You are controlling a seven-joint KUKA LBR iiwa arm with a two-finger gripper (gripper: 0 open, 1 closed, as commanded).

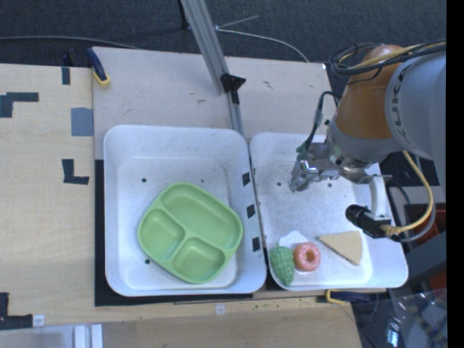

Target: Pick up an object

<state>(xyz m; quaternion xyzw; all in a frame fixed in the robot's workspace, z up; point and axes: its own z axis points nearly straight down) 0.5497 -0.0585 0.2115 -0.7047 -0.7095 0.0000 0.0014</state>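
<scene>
While poised over bare floor in the right bin [377, 274], held nothing visible in the jaws [299, 183], opening indiscernible; donut [307, 256], wedge [344, 246] and green toy [282, 264] still unpicked lower down.

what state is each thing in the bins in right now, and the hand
green divided plate: flat, right way up, in the left bin, nothing in its compartments
green toy: lying at the right bin's near edge, touching the donut
donut: lying flat, hole up
sandwich wedge: lying flat, apart from the donut
hand: over the right bin's far part, holding nothing
</scene>
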